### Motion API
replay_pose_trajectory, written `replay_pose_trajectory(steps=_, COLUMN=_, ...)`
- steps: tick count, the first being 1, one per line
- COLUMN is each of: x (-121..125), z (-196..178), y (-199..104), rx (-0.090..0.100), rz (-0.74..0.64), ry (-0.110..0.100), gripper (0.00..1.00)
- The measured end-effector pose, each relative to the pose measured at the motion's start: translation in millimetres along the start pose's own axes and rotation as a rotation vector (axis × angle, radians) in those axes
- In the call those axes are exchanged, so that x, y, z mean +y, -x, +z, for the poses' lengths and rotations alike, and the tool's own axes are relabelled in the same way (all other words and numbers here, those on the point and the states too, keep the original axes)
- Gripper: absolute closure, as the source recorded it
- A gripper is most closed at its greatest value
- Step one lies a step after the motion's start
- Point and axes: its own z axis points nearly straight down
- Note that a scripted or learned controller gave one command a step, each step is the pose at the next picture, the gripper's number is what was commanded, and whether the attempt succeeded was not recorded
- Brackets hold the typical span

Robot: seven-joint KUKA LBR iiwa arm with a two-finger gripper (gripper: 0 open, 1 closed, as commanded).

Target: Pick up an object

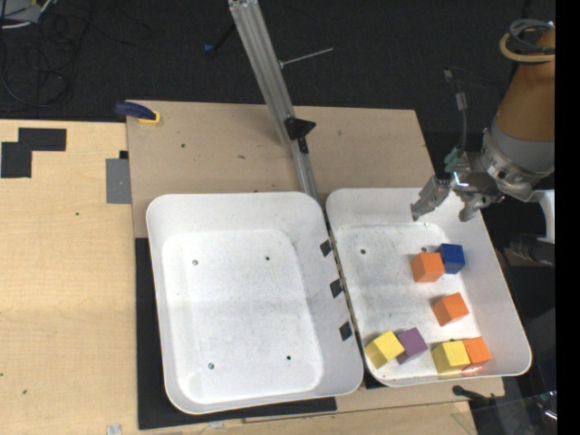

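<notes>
Overhead, the gripper [450, 199] hangs at the upper right of the frame, above the far rim of the right bin [381, 208], its two fingers spread apart with nothing between them. Below it, in the right half of that bin, an orange cube [427, 266] touches a blue cube [451, 256]; another orange cube [449, 308] lies lower, apart from both. Along the near rim a yellow cube [385, 347] touches a purple cube [412, 342], and a second yellow cube [449, 356] presses against a small orange cube [476, 351] close to the lower right corner. That bin's left half is bare white floor, giving open room beside the centre edge. The left bin [172, 216] lies alongside, their rims meeting at mid-frame. No writing or labels can be read anywhere.
</notes>
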Motion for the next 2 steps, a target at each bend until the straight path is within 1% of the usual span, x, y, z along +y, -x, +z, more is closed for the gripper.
replay_pose_trajectory(steps=1, x=1, z=-3, y=0, rx=-0.001, rz=0.0, ry=0.005, gripper=0.0)
replay_pose_trajectory(steps=2, x=-2, z=62, y=-4, rx=0.001, rz=0.001, ry=-0.002, gripper=0.0)
